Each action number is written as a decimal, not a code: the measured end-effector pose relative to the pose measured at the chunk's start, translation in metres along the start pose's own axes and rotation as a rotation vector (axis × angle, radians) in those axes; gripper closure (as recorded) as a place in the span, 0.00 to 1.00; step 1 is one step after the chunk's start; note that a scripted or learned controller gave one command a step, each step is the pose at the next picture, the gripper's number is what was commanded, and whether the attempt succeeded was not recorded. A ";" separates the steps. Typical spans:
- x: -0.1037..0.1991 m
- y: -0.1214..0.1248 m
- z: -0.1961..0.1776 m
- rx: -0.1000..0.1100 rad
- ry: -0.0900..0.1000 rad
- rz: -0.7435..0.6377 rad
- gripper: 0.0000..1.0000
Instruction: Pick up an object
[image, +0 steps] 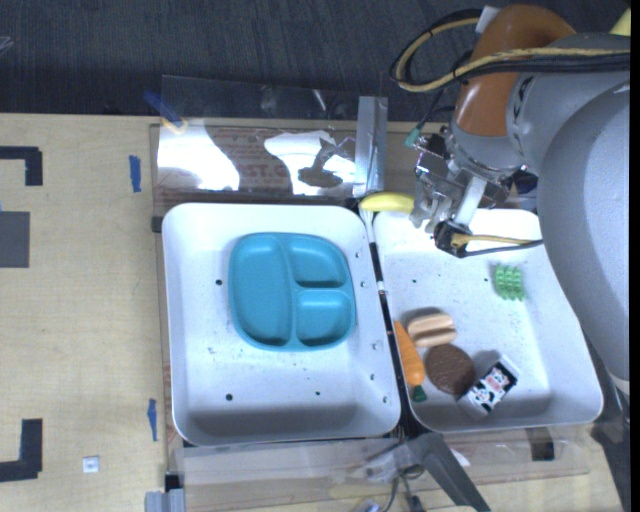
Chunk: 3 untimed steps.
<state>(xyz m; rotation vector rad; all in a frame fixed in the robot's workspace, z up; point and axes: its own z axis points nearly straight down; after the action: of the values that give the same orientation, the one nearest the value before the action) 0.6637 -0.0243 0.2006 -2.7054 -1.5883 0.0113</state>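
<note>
Banana (385, 203) lies at the right bin's (530, 340) eleven o'clock corner, with the gripper (437, 216) hovering just beside it at three o'clock. I cannot tell the jaws' state. Best to centre above it, clear of the wall.

The right bin's (540, 330) middle lies open. A carrot (410, 362), bun (432, 325), brown disc (449, 368) and carton (492, 386) crowd its near end.
</note>
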 end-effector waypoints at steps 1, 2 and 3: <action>0.027 -0.045 -0.025 -0.006 0.003 -0.222 1.00; 0.026 -0.045 -0.024 -0.005 0.002 -0.221 0.00; -0.040 -0.036 -0.019 -0.006 0.001 -0.439 0.00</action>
<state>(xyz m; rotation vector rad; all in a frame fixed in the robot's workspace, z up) 0.6127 -0.0416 0.2200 -2.2964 -2.1415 0.0034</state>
